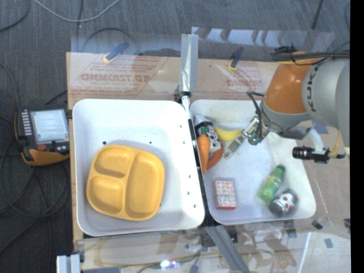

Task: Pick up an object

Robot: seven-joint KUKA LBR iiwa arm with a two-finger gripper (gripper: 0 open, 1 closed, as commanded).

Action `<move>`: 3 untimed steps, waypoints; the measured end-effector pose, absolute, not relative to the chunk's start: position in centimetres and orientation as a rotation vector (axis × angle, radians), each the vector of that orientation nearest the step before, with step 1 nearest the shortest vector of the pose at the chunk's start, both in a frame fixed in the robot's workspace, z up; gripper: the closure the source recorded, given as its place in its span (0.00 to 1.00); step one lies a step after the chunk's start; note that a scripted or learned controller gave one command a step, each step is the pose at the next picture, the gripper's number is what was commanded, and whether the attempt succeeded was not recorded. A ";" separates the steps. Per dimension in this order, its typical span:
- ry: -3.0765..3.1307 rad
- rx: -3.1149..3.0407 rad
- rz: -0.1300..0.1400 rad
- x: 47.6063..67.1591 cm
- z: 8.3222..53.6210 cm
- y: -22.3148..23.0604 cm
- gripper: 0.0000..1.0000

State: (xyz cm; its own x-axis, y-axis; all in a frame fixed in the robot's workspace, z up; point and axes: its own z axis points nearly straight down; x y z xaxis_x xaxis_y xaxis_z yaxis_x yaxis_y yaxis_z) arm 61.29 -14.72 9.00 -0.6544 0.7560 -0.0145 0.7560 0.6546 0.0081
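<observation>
Two white bins side by side; left bin holds a yellow divided tray, right bin holds the loose items

Gripper sits low in the right bin's upper-left part, arm reaching in from 3 o'clock. Fingers point toward 8 o'clock; whether they are spread or closed cannot be told at this size, and nothing is visibly between them

Nearest candidate: banana, just beside the fingertips at roughly 11 o'clock, long axis near horizontal. Carrot lies at 9 o'clock from the tips, close, long axis near vertical along the bin's left wall. Dark small item above the carrot, identity unclear

Others well apart: red box at 6 o'clock, green bottle at 4 o'clock, round can past it

Judgement: the move turns on banana or carrot; both lie left of the tips, crowded against the wall, so the approach has little room
</observation>
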 end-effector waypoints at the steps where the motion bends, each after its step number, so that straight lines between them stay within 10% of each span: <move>1: 2.943 1.071 -0.002 64.3 9.0 -12.8 0.00; 2: 3.004 0.927 -0.021 65.8 9.1 -12.3 0.00; 3: 2.990 0.921 -0.010 66.2 10.2 -12.1 1.00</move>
State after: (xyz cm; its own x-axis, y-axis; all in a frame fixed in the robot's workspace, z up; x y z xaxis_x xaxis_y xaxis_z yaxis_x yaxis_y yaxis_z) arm 66.20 -12.08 10.19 -0.8267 0.5625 -0.0144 0.5626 0.8267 -0.0025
